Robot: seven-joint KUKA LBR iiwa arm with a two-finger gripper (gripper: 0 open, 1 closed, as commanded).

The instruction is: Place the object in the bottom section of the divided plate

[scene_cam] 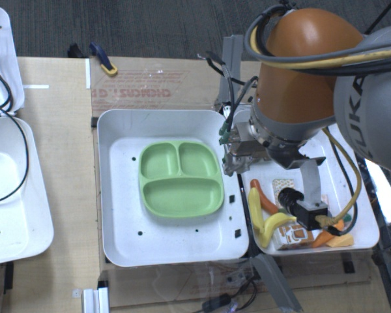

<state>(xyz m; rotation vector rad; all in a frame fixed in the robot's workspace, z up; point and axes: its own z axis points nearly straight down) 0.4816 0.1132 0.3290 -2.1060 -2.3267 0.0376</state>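
Placing the object starts with identifying it. The task sentence gives it no name, and no item can be confirmed in the claw [233,156]. The candidates lie in the shallow white bin [363,215] on the view's right of the green divided plastic plate [180,179]:

- a yellow banana [257,217], nearest the plate;
- a slim orange carrot-shaped piece [265,201], touching the banana;
- a small printed carton [292,238], beyond the banana;
- pale orange pieces [332,240], farthest from the plate.

The target is the plate's wide bottom section [182,197], the compartment nearest the view's lower edge, and it is bare. Two smaller sections [159,160] sit beyond its ridge. The plate lies flat near the middle of its own shallow white bin [117,194], apart from every wall.

The claw hangs just beside the plate's right rim, about over the walls where the two bins meet. It sits under the grey arm with the orange band [300,64]. Whether it is open or closed cannot be told, because the wrist body covers it from this angle.

Recommended practice, as a judgement from this layout:

1. Confirm that an item is gripped before travelling. If none is, the banana is probably the easiest pick, being the closest to the plate.
2. Lift clear of the bin walls before crossing toward the plate.
3. Aim for the middle of the bottom section, away from the ridge. A long item such as the banana should lie parallel to the ridge.
4. Lower close to the plate floor before release, since a high drop may bounce the item into an upper section or shift the light plate.
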